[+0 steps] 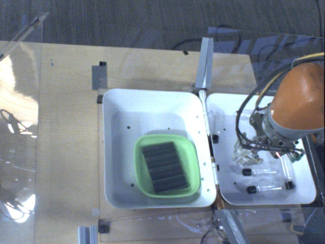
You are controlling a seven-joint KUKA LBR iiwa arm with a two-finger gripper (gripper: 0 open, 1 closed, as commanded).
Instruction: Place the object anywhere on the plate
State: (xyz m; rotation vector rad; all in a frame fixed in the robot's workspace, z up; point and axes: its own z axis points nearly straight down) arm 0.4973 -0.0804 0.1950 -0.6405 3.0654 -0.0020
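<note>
Gripper at mid-right of frame, grip state can't be told; clear capped tubes just below prob. light, slick, roll-prone; take mid-barrel; green plate lower centre.

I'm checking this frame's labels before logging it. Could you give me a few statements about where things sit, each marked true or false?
1. The green plate sits in the left bin. True.
2. A dark ridged block lies on the plate. True.
3. The arm's orange band is above the left bin. False: it is over the right bin.
4. The plate is red. False: it is green.
5. The two bins sit side by side on the wooden bench. True.
</note>
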